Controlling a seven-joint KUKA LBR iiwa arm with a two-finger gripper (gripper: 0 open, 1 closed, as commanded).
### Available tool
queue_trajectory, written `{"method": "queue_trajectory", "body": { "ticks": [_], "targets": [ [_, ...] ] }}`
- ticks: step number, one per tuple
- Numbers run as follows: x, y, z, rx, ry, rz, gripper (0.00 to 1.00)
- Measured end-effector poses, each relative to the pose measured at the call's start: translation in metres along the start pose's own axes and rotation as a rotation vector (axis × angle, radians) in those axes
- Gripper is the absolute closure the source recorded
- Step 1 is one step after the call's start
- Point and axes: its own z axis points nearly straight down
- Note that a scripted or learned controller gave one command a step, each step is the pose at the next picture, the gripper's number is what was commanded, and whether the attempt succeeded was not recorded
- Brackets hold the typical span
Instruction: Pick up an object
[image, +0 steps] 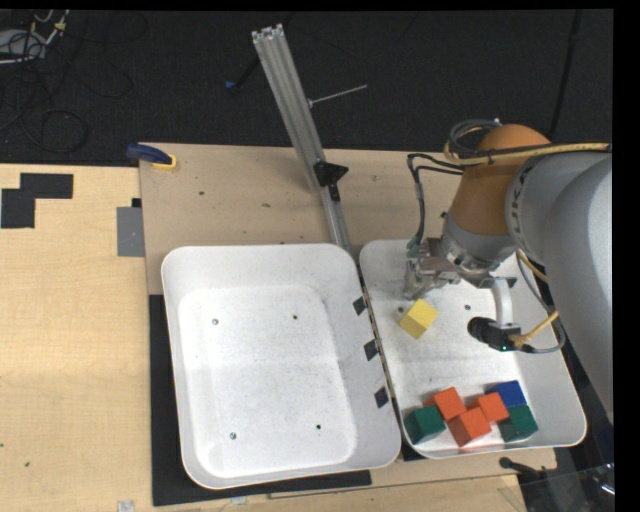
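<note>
Camera view: gripper (424, 290), spread undeterminable, hovering just above yellow block (419, 318) in right bin (570, 425); approach step, descent and closing judged next.

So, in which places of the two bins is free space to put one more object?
The left bin floor is bare wall to wall. In the right bin, room lies between the yellow block and the block cluster. The near right corner is crowded.
</note>
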Motion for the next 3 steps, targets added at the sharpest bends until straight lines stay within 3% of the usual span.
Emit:
{"method": "queue_trajectory", "body": {
  "ticks": [3],
  "targets": [
    [-0.017, -0.006, -0.181, -0.009, -0.002, 0.001, 1.00]
  ]
}}
